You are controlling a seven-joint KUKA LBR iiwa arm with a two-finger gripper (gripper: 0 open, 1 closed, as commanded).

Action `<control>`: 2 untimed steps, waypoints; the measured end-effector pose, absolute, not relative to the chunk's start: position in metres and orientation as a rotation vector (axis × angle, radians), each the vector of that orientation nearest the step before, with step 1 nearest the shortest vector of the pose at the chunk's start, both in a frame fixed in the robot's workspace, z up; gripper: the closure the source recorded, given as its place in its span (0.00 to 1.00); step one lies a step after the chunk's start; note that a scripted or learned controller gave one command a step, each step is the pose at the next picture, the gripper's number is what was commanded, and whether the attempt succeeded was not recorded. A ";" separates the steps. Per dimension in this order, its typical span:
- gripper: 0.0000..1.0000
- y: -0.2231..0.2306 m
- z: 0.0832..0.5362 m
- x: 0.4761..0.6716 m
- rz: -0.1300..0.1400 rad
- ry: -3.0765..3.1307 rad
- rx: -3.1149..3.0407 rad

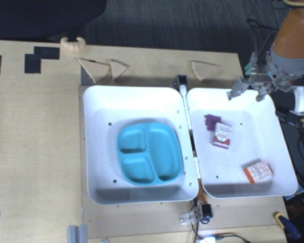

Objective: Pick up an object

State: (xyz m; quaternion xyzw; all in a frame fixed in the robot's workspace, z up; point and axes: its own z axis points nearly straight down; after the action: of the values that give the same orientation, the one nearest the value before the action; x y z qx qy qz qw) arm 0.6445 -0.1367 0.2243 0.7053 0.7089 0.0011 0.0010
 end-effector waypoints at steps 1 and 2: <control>0.00 -0.153 0.131 0.593 0.000 2.224 2.219; 0.00 -0.142 0.091 0.548 0.017 2.216 2.210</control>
State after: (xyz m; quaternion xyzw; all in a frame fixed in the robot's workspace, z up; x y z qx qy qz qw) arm 0.5477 -0.1424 0.0909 0.7061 0.7080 0.0053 0.0061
